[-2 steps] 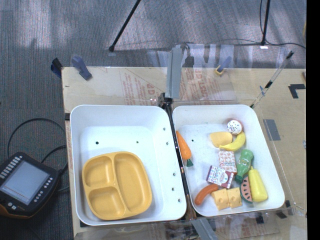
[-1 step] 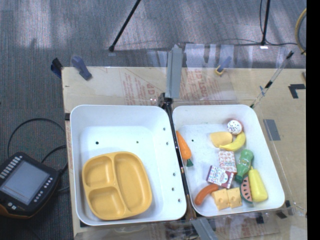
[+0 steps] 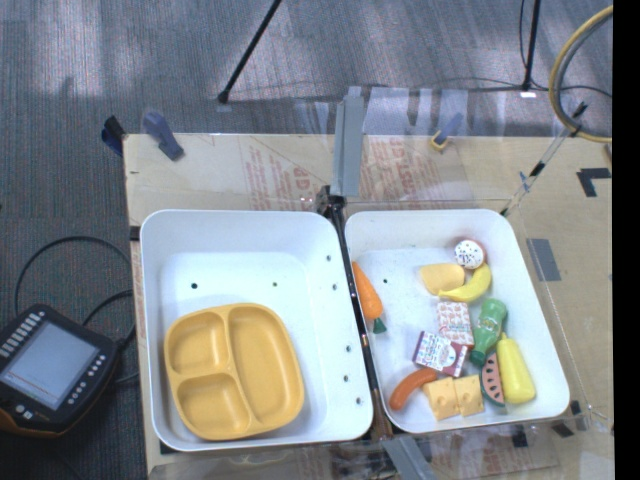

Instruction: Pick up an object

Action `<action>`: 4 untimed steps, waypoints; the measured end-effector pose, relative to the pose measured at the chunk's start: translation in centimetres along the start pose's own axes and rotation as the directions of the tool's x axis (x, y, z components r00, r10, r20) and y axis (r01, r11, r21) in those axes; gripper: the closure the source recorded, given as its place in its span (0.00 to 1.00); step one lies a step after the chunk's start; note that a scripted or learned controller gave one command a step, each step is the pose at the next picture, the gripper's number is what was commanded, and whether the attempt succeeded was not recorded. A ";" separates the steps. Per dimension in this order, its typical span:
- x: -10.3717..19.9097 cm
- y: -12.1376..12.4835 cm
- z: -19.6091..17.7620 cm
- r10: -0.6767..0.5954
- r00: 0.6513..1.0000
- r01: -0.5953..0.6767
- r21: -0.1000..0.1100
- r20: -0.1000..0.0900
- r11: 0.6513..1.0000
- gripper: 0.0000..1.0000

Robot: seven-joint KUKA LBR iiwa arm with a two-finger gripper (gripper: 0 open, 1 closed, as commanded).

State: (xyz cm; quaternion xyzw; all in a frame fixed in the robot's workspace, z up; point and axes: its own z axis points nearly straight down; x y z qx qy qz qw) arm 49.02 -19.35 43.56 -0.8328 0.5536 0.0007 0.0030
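The teach pendant [image 3: 50, 368] lies on the floor far to the left of the carrot [image 3: 366, 293], clear of the bench. The left bin [image 3: 240, 223] stands left of the carrot and bears one item, a yellow divided plate [image 3: 233, 370], flat in the bin's near left part. It is broad and low, so it probably offers little for a two-finger claw to close on.

The carrot lies in the right bin [image 3: 400, 263], lengthwise along that bin's left wall and apart from the other toys. This isolation makes it a likely candidate for the pick, though the wall just beside it limits room on that side.

Right of the carrot and nearer the camera, an orange sausage [image 3: 412, 388] lies beside a cheese block [image 3: 452, 396] and two small printed boxes [image 3: 444, 336]. Further right of the carrot, a banana [image 3: 470, 286] touches a round sprinkled cake [image 3: 469, 253]. A green bottle [image 3: 489, 328], a watermelon slice [image 3: 491, 380] and a yellow bottle [image 3: 515, 370] crowd the far right. These items touch or overlap, so a grasp there risks pushing neighbours.

The task's object is therefore in the right bin, not yet lifted. The claw's state and the arm's pose cannot be told from this view.
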 end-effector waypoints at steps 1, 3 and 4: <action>0.4 1.4 0.0 -0.313 0.950 0.313 0.000 0.000 0.950 1.00; 2.5 -3.4 -0.7 -0.221 0.975 0.221 0.001 0.010 0.975 1.00; -0.1 -10.0 6.0 -0.033 0.999 0.033 -0.007 0.006 0.999 1.00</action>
